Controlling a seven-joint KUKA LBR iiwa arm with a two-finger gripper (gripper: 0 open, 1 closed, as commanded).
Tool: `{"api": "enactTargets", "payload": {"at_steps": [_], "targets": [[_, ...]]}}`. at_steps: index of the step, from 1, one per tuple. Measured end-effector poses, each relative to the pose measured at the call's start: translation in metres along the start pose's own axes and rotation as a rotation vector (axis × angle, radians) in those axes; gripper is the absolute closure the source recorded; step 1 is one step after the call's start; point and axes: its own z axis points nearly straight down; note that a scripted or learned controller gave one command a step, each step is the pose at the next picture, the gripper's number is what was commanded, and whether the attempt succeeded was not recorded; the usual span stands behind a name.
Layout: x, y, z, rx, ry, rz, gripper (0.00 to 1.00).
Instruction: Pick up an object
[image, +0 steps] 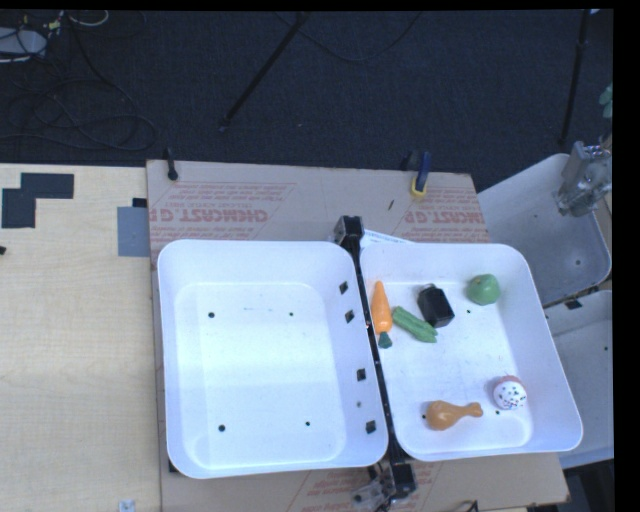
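The right white bin (545, 330) holds several small objects. An orange carrot (381, 306) lies against the divider, with a green pickle-shaped piece (414, 325) just to its right. A black block (435, 305) sits beside the pickle, and a green ball (484, 289) rests near the bin's far right corner. Toward the front lie a tan drumstick (451, 413) and a white ball with coloured dots (509, 393).
The left white bin (180, 300) stands beside the right one, joined by a black divider (365, 330). Both rest on a cardboard sheet (260, 205) over a wooden bench. A grey plate with a metal fitting (585, 180) lies at the right.
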Motion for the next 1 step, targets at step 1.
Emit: {"api": "enactTargets", "payload": {"at_steps": [1], "targets": [[0.0007, 0.0005, -0.0094, 0.004, 0.0, -0.005, 1.0]]}}
